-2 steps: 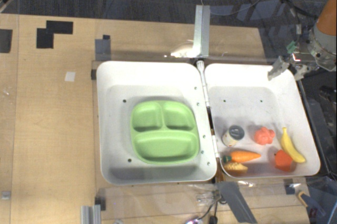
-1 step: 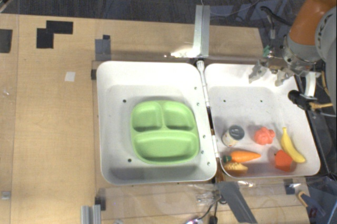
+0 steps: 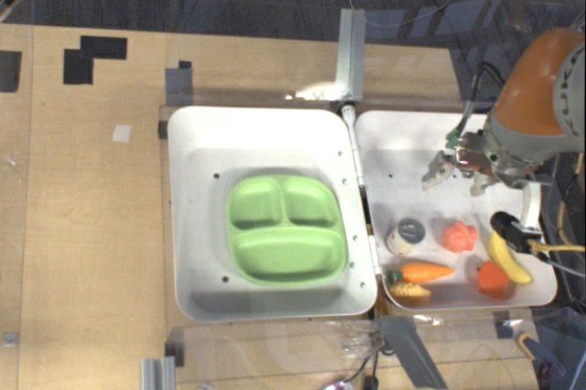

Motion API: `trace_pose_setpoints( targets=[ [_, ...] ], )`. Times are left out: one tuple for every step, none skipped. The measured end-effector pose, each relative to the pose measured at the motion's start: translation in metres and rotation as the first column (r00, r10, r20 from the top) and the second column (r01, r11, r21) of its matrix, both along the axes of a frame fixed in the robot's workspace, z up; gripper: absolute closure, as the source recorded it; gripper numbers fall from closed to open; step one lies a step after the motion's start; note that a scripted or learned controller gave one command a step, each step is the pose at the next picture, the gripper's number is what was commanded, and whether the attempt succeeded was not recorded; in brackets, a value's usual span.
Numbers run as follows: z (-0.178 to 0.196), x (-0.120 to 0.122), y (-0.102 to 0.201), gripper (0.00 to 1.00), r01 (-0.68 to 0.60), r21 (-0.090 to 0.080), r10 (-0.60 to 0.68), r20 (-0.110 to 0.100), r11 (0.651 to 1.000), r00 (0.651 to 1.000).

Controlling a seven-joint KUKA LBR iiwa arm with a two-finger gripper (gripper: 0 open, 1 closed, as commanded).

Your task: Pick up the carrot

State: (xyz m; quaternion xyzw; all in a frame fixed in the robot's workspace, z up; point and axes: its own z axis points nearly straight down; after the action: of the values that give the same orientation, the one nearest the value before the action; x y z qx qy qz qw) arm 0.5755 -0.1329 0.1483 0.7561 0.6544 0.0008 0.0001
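carrot (image 3: 425, 271) lies flat at lower edge of right bin (image 3: 394, 141), touching small yellow toy (image 3: 409, 291) | banana (image 3: 509, 256), orange ball (image 3: 493, 279), pink toy (image 3: 461, 236) crowd nearby, so clean approach looks tight | gripper (image 3: 455, 174) above, fingers spread, nothing held | green tray (image 3: 286, 228) in left bin (image 3: 197, 150)

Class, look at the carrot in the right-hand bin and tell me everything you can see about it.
The carrot is a small toy-like piece, smooth and bright orange, with a dark green stub at its left end. It lies flat on the floor of the right bin, near the front wall, pointing left to right with the tapered tip toward the right. A yellowish-brown item lies just in front of it, seemingly touching. The gripper hangs well behind it, not touching it.
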Motion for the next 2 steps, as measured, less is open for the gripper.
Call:
trace_pose_setpoints(
  targets=[
    [0.102, -0.033, 0.002, 0.0, -0.03, -0.001, 0.03, 0.002, 1.0, 1.0],
    [-0.007, -0.09, 0.006, 0.0, -0.01, 0.0, 0.01, -0.003, 1.0, 1.0]
  ],
)
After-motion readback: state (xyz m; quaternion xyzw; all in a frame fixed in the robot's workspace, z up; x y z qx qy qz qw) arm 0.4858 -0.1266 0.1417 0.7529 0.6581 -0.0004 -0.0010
